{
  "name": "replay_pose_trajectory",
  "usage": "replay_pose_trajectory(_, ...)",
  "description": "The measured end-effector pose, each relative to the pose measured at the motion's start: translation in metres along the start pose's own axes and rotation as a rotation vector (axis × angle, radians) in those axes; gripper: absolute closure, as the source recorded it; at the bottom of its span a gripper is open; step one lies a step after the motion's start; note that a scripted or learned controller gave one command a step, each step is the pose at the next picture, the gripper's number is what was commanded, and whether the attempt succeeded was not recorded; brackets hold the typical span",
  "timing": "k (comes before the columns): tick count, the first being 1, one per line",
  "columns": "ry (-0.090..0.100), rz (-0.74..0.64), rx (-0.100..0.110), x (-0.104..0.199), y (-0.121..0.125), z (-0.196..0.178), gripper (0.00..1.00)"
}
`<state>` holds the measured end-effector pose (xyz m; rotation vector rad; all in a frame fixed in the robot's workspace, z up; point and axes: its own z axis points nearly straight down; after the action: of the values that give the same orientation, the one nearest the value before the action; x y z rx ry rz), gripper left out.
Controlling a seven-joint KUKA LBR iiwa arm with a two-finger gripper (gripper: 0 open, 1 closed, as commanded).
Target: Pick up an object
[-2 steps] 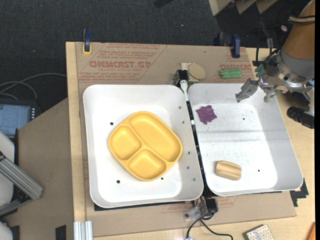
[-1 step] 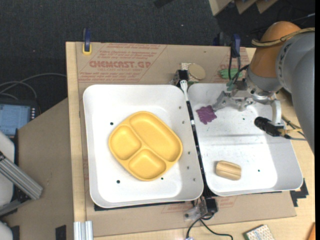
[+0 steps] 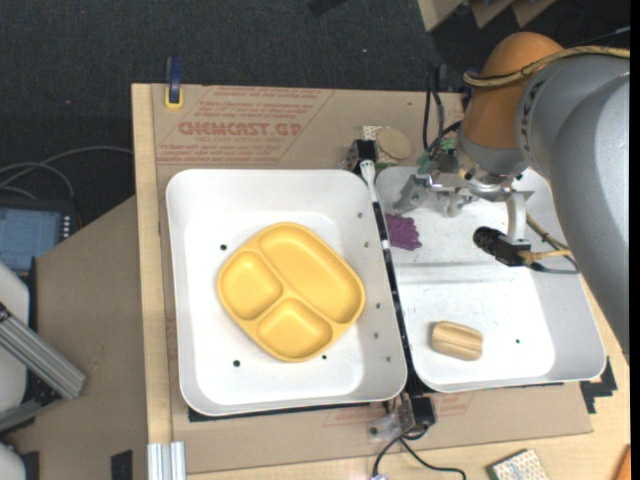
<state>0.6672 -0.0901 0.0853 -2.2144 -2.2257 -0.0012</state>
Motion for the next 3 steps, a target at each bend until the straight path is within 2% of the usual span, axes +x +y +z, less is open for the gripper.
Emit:
replay_pose_trajectory(1,-0.001,0.009,0.003,-0.062,-0.028,0.000,0.00)
replay_pose_trajectory(2,-0.003,0.002,-0.005,-0.020,0.001,0.000,0.00)
replay_pose_trajectory(3,-0.004,0.012,-0.001,-0.076,-0.077,-0.104,0.00)
